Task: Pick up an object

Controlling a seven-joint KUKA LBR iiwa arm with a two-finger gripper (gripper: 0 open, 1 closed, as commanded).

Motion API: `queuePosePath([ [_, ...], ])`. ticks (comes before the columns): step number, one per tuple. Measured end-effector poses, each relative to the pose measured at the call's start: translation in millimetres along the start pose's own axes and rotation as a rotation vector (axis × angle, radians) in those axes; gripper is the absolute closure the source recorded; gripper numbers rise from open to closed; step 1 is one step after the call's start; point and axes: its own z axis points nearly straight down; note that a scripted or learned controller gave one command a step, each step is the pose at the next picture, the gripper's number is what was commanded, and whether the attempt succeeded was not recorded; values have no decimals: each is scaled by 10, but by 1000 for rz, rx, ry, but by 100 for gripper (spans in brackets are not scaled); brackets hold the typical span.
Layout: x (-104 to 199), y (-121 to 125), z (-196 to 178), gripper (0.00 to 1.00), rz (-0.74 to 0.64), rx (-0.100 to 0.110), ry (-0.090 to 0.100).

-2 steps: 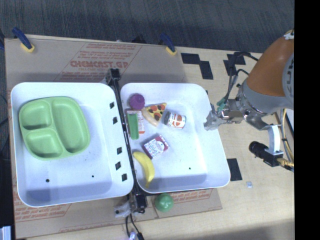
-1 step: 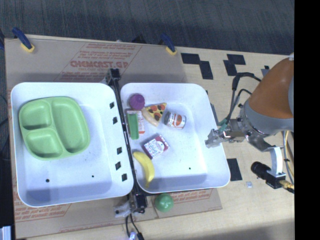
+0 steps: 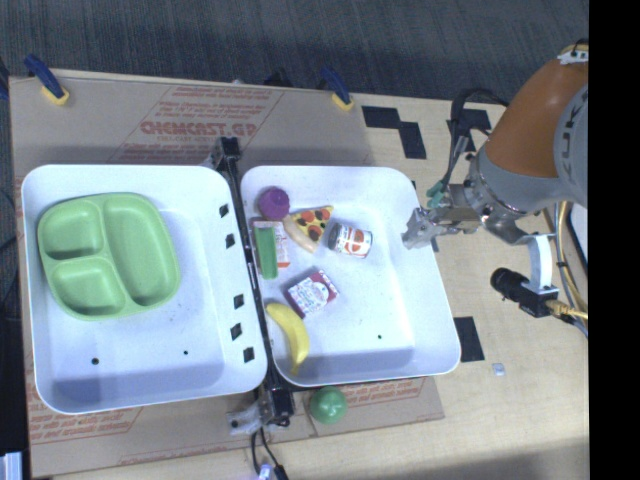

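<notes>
Jaws [image 3: 420, 230]: at the right rim of the right bin [image 3: 440, 313], low over its edge; whether they stand open or closed cannot be told at this size. Nothing is seen between them.

Nearest candidates, right bin:
- Small can [image 3: 349, 239], red-and-white label, on its side, closest to the jaws.
- Pizza-slice toy [image 3: 309, 224], just left of the can.
- Purple ball [image 3: 273, 203], upper left corner.
- Green-and-white packet [image 3: 268, 249], along the left wall.
- Red packet [image 3: 311, 294], mid-floor, apart from the rest.
- Banana [image 3: 289, 333], lower left.

Left bin [image 3: 130, 368]: green divided tray [image 3: 107, 254].

Bench [image 3: 520, 388]: green ball [image 3: 327, 405], outside the bins, below the right one.

Handling note: the can looks the shortest reach; centre over it, turn the jaws across its round sides, and descend clear of the pizza toy.
</notes>
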Motion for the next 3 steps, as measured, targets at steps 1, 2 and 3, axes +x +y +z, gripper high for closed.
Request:
queuePosePath([
  [1, -10, -659, -90, 100, 1, 1, -1],
  [2, -45, 150, 374, 100, -1, 2, -1],
  [3, -45, -223, 1521, 100, 0, 4, 1],
])
